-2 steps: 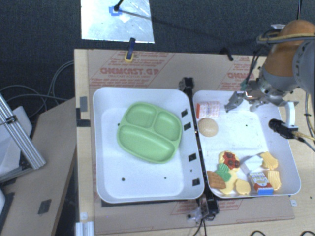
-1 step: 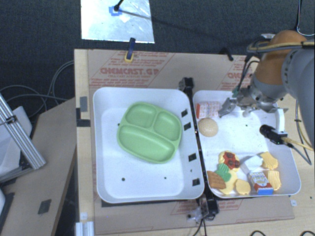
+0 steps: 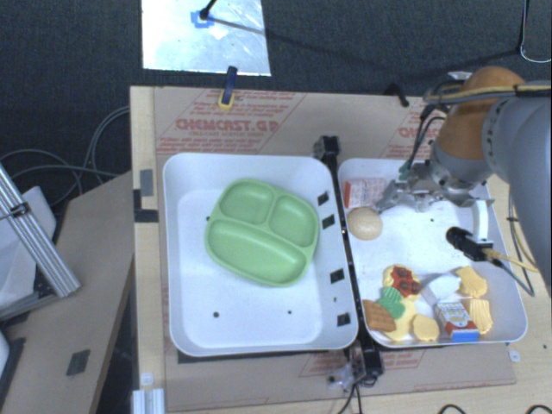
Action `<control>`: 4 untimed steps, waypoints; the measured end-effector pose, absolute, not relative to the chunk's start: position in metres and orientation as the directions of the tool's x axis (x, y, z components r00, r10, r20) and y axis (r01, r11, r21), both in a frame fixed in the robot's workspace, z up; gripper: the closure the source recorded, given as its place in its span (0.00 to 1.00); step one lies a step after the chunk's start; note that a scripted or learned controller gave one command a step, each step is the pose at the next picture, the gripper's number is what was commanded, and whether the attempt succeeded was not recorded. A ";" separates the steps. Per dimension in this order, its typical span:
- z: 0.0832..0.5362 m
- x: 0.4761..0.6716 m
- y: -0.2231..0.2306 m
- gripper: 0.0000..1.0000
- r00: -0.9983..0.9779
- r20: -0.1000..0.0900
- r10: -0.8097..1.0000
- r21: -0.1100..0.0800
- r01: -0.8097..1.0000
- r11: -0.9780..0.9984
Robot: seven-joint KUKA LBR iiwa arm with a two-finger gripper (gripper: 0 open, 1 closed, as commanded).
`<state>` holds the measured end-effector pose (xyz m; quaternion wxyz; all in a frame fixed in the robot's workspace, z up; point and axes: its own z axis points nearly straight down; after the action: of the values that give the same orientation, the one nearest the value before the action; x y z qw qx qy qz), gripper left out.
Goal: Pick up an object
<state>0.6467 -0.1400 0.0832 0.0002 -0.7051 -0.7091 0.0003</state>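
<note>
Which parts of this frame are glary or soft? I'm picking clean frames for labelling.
Camera view: the shiny sheet beyond the bench glares brightest; the white bins read bright but keep their detail; the green tray is evenly lit, with little shadow; the arm at the right looks soft, and the small toys blur together.

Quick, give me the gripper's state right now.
Gripper: over the right bin, beside the beige ball; open or shut cannot be told.

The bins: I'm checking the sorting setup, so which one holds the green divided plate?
The left bin holds the green divided plate; the right bin holds small food toys.
</note>
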 end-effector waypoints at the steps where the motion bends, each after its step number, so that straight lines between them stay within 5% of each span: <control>1: 0.096 0.649 -0.140 1.00 -0.008 -0.001 1.000 0.005 1.000 0.008; 3: 0.225 0.645 -0.140 1.00 -0.005 -0.002 1.000 0.009 1.000 0.005; 4: 0.225 0.646 -0.140 1.00 -0.005 0.000 1.000 0.003 1.000 0.005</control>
<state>0.6460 -0.1401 0.2247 -0.0012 -0.7052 -0.7090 -0.0010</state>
